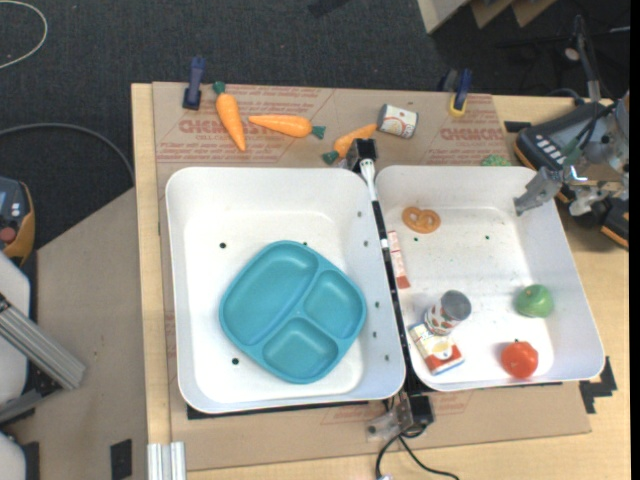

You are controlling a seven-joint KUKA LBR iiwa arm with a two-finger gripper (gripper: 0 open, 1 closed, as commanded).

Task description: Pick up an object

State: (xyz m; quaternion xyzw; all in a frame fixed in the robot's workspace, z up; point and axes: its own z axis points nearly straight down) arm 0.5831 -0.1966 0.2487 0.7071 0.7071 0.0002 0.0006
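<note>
Cardboard sheet (300,113): red print, roughly "CHEMICAL"; rest unreadable.

The bench (250,118) bears two white bins (190,268) (570,298), three carrots (230,120), and a small carton (397,121).

At the right edge of the frame, the grey robot arm (575,148) is cut off, so just its wrist end shows, and its gripper (532,196) is too blurred to read. At the far left edge, a dark device with an orange rim (12,218) is cut by the frame. The small white carton (398,121) near the top centre has printing too small to make out.
</note>
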